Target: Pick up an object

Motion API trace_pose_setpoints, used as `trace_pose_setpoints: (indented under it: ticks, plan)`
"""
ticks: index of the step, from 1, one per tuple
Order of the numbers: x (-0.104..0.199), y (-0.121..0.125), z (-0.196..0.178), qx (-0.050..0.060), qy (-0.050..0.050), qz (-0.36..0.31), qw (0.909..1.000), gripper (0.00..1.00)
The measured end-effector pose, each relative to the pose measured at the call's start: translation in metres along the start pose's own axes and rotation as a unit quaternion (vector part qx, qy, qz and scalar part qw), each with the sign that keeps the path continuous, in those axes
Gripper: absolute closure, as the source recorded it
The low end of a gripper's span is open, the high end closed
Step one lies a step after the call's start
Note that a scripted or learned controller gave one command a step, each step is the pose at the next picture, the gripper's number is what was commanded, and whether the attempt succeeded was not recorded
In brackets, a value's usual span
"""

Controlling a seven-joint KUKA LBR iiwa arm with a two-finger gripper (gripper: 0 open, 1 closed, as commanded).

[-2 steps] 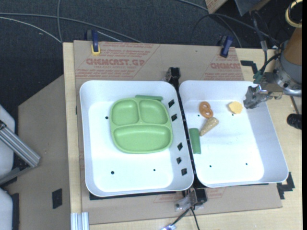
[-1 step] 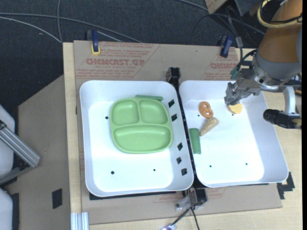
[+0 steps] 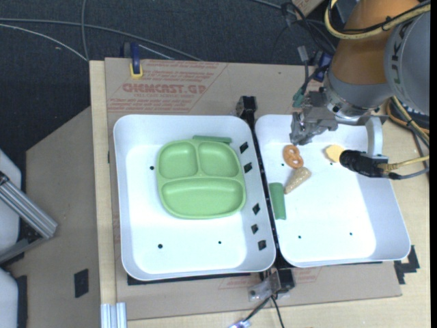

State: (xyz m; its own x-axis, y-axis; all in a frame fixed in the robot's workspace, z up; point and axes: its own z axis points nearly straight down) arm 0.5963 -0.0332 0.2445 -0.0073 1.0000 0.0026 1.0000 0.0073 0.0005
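Gripper (image 3: 298, 138) above right bin (image 3: 355, 238); finger state indeterminate. At 6 o'clock: looped orange pretzel (image 3: 293, 156), tan cone (image 3: 297, 180), green bar (image 3: 277, 201), possibly plastic. Open floor beyond.

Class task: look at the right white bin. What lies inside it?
Inside the right bin: an orange pretzel-shaped piece, a tan cone-shaped piece, a green stick and a yellow piece. The gripper covers the floor beneath it.
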Motion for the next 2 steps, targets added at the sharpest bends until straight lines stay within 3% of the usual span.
trace_pose_setpoints:
  ticks: [1, 2]
  plan:
    - [0.060, 0.014, 0.008, 0.000, 0.000, 0.001, 1.0000, 1.00]
    - [0.100, 0.040, 0.012, -0.001, 0.000, 0.001, 1.0000, 1.00]
